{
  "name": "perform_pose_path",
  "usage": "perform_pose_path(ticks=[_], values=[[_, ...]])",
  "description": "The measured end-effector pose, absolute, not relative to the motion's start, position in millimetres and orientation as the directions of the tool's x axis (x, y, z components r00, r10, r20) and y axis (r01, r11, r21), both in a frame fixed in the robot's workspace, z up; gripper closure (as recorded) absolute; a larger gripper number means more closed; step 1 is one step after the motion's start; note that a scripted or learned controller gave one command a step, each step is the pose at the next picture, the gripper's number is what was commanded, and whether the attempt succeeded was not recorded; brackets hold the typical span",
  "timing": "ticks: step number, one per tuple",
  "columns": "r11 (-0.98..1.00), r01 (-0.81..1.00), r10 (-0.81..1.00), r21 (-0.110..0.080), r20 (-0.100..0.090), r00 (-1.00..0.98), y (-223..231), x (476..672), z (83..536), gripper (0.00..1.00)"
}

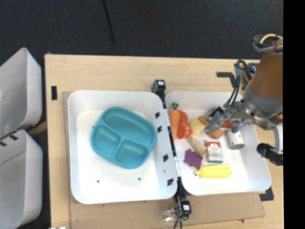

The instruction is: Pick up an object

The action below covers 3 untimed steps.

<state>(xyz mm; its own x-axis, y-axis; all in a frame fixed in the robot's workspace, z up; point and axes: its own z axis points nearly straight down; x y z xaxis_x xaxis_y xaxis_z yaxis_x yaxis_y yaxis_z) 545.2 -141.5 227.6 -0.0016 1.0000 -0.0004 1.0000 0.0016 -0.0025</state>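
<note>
End effector: dark two-finger end effector (217, 122) low in the right white bin (257, 175), among the toys; grip state cannot be told.
Nearest target: small orange rounded toy (215, 133), touching its tip.
Good practice: centre over one piece, avoid the white can (235, 139) beside.

Two white bins (76, 142); one blue divided plate (124, 137); about eight small items.
</note>
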Motion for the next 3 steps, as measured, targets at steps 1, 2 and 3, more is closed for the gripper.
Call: perform_pose_path(ticks=[1, 2, 3], values=[[-0.001, 1.000, 1.000, -0.007, 0.000, 0.001, -135.4, 551.2, 167.6, 0.00], [-0.005, 1.000, 1.000, -0.006, 0.000, 0.005, -135.4, 556.3, 121.5, 0.00], [-0.006, 1.000, 1.000, 0.004, -0.006, 0.006, -139.0, 558.8, 102.8, 0.00]])
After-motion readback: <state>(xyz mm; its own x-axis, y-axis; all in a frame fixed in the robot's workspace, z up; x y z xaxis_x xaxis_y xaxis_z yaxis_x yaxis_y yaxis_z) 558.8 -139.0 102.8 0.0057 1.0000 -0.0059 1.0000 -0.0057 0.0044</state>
